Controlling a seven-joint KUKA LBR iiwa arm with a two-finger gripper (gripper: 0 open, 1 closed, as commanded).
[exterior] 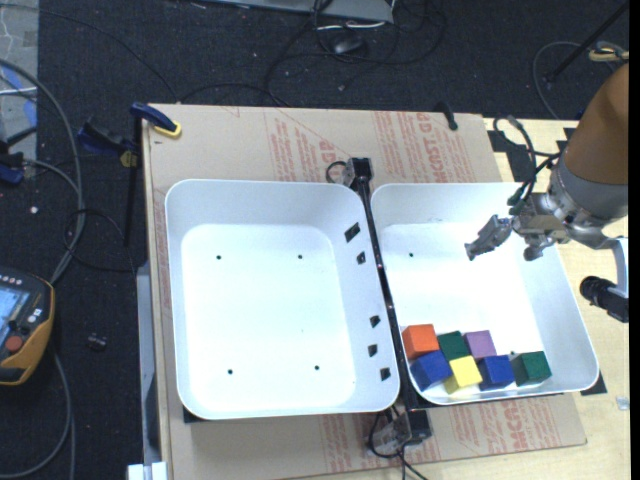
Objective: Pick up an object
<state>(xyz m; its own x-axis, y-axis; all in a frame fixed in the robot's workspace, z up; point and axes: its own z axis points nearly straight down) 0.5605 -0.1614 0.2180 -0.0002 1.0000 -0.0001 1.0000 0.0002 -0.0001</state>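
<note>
Arm (600, 158) is seen entering from right edge, orange band uppermost, grey wrist below it. Gripper (510, 236) is extended leftward from wrist, approx. mid-height in view; two fingers are spread apart, w/ nothing seen held betw. them.

clamp w/ yellow tip (158, 120) bench far-left corner | handheld pendant (20, 325) on floor, left | cables (355, 8) top
</note>
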